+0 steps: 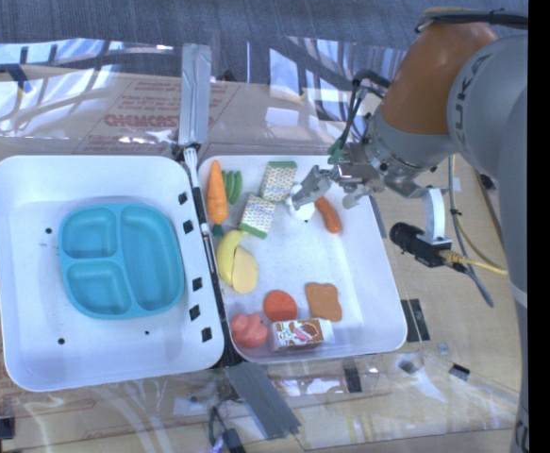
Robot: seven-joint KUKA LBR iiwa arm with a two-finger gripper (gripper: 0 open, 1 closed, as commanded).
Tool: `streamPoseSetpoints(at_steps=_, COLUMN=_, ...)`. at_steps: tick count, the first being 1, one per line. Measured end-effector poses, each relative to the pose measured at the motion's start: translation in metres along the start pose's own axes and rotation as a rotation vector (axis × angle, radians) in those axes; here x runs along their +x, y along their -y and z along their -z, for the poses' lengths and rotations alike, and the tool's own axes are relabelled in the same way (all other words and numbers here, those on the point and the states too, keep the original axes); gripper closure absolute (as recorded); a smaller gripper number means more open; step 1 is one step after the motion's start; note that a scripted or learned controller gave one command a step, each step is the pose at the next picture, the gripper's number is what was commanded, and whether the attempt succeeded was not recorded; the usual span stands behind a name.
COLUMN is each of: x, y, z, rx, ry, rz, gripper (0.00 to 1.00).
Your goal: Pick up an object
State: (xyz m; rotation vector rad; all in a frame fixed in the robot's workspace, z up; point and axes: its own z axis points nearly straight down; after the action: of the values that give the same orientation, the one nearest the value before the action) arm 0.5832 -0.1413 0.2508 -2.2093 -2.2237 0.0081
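Observation:
My gripper [325, 194] hangs over the back right part of the right bin [374, 281], fingers spread open. Just below it lies a small orange-red sausage [329, 216], with a small white piece [300, 211] beside the left fingertip. Nothing is held between the fingers. Left of the gripper lie two green-and-white packets [277, 179] [258, 215], a carrot [216, 192] and a green vegetable [233, 185].
Further forward in the right bin are a banana [225, 251], a yellow fruit [244, 273], a red tomato [279, 305], a brown toast shape [323, 301], a pink item [247, 328] and a small carton [301, 333]. The left bin [20, 206] holds a blue divided plate [122, 258].

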Motion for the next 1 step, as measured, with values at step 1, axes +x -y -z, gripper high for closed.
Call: streamPoseSetpoints(at_steps=1, x=0.0246, y=-0.0385, z=-0.1501, rx=-0.006, ry=0.002, rz=0.15, gripper=0.0)
